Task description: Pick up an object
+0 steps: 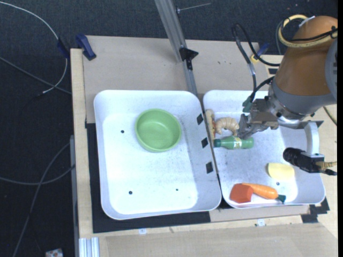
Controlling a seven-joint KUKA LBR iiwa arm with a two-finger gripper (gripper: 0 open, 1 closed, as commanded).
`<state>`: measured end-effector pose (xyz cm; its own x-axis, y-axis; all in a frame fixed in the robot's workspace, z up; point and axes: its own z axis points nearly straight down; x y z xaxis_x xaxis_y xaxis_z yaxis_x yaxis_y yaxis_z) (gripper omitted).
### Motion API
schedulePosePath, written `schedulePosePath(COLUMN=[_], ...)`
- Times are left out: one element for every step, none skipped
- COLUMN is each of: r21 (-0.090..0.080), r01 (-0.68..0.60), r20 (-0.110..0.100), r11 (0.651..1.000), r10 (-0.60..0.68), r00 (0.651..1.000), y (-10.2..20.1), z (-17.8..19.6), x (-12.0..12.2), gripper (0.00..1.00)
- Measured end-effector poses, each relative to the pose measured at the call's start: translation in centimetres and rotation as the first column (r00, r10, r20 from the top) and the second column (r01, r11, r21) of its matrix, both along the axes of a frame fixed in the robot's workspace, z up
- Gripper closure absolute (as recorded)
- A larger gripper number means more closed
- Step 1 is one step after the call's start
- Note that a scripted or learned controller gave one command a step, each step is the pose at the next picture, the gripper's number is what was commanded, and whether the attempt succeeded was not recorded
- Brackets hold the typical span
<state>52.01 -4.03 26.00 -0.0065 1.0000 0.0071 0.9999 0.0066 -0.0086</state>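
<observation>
White bins sit side by side on the bench (134, 63), the left bin (112, 197) wide and the right bin (225, 98) touching it along a shared wall. Grey with an orange band, the arm (308, 52) reaches in from the right over the right bin, its wrist above the bin's upper middle. Near the middle of the left bin, a little toward its far side, a green bowl (157, 129) stands upright, well apart from everything else. The gripper (245, 133) points down and to the left, hanging over the right bin's left part; whether its fingers are open or closed cannot be told, and nothing is seen between them. Just below its tip a green bottle (234, 142) lies on its side, its length running left to right, near the shared wall. Beside the bottle, on its upper left, rests a small tan curled object (223, 124). At the near edge of the right bin lie a carrot (261, 191) and, touching it on the left, a red block (240, 194). A pale yellow piece (281, 171) lies just above the carrot's right end
</observation>
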Motion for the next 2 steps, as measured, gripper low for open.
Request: schedulePosePath(r21=[0.000, -0.002], r01=[0.000, -0.001], r20=[-0.008, 0.001], r11=[1.000, 1.000], r10=[0.000, 0.001], r00=[1.000, 1.000], y=[5.8, 12.3], z=[-1.6, -1.6], x=[0.0, 0.0], gripper=[1.00, 1.00])
